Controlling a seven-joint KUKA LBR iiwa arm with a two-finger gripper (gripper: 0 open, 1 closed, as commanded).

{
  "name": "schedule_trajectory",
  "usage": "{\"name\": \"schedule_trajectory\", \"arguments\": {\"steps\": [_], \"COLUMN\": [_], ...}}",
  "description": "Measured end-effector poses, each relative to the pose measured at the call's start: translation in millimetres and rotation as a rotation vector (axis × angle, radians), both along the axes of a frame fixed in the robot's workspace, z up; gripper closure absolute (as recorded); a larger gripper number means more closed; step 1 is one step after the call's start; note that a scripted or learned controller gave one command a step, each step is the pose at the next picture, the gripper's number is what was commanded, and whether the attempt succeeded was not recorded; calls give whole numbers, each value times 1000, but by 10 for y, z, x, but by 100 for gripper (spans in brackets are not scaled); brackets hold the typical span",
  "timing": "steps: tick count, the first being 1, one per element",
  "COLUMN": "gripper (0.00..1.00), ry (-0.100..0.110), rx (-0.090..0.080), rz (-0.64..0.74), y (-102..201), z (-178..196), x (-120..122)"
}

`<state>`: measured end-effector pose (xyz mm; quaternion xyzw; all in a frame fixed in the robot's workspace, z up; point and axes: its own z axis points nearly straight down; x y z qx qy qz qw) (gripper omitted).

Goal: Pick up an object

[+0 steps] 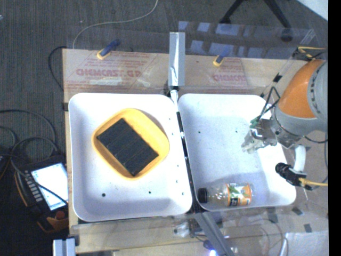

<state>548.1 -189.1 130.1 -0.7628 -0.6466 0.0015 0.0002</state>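
A clear plastic bottle (226, 194) with a black cap and an orange label lies on its side near the front edge of the right bin (213, 143). In the left bin (85, 196) sits a yellow dish (154, 129) with a black ridged pad (127, 146) on it. My gripper (254, 141) hangs at the right side of the right bin, above and to the right of the bottle, apart from it. Nothing shows between its tips.
The grey arm with its orange band (298, 97) leans over the right bin's far right corner. A black cable connector (285, 170) hangs by the bin's right wall. A metal post (176, 57) stands behind the divide between the bins.
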Motion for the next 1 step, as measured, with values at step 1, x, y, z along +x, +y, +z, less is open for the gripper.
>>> {"name": "schedule_trajectory", "arguments": {"steps": [1], "gripper": [0], "ry": [0], "rx": [-1], "rz": [0], "y": [-4], "z": [0], "x": [-2]}}
